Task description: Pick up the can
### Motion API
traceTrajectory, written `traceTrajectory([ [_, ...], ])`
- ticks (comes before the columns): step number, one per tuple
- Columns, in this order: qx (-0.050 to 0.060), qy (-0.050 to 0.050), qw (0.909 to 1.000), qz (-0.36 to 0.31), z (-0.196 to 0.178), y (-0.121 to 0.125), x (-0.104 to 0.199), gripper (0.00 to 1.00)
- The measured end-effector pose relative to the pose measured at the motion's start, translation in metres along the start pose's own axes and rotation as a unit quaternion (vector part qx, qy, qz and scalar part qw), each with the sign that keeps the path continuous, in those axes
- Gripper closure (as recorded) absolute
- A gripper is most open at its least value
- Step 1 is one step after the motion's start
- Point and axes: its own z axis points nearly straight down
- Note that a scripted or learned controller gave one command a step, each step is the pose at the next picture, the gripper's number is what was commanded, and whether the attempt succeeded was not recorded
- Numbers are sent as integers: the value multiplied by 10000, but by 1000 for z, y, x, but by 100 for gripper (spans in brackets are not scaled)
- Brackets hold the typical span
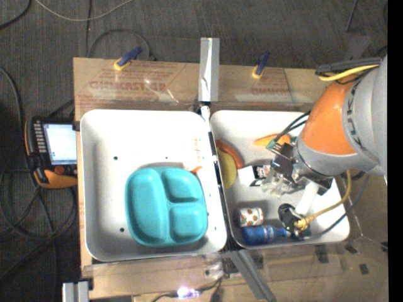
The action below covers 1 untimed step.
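Jaws (pixel 277 182) hang over the right bin (pixel 327 234); cannot tell whether they are released or clenched. The can (pixel 250 216), white with red dots, lies at their 7 o'clock, just beside a blue bottle (pixel 264 234). Judgement: descend centred on the can, clear of the bottle. Readable: "KUKA" on the arm (pixel 359 115).

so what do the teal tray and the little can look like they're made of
The teal tray looks like moulded plastic: one even colour, rounded compartments, a soft matte sheen. The can is small and blurry; its white label with red dots suggests a printed wrap over metal, but the metal itself can't be confirmed. The bins look like smooth white plastic.
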Motion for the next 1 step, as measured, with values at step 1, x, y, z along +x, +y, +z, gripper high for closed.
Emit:
traceTrajectory([
  [1,15,-9,10000,-12,-8,0,1,100],
])
